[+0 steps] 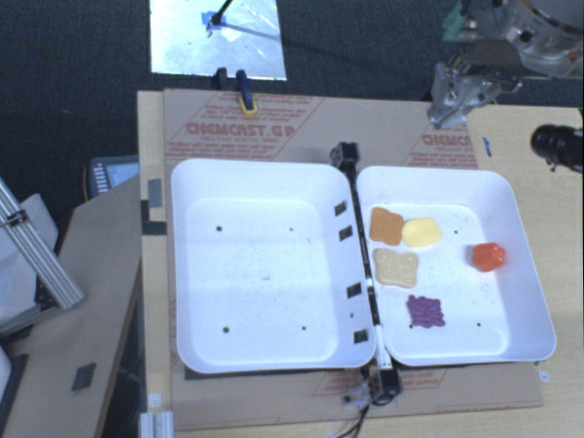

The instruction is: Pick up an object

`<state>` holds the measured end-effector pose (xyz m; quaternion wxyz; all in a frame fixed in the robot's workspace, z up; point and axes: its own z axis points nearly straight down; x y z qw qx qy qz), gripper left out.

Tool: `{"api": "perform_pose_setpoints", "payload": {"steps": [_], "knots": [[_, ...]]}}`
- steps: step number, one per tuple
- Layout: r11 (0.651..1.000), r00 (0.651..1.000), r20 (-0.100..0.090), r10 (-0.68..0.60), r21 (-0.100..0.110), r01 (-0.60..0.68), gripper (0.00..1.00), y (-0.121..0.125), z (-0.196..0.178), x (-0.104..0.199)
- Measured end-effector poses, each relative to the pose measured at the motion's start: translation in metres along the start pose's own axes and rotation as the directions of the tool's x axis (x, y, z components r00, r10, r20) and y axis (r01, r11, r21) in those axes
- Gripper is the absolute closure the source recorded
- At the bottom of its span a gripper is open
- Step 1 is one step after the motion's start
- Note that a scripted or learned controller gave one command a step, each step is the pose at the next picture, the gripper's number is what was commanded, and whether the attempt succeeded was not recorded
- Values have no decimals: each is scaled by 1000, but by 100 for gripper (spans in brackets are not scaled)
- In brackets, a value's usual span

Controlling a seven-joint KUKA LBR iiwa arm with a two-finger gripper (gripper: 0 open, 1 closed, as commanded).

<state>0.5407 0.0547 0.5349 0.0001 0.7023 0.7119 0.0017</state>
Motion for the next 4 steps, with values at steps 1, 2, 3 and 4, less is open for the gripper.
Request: {"api": "perform_pose_setpoints", "payload": {"steps": [1, 2, 3, 4], "knots": [[1000, 1000, 2, 1, 16, -1, 100, -4, 141, 88], [1000, 1000, 0, 14, -5, -14, 100, -38, 74, 56], [1000, 1000, 0, 4, -1, -4, 100, -31, 69, 116], [1000, 1000, -1, 8, -7, -8, 100, -30, -4, 122]]}}
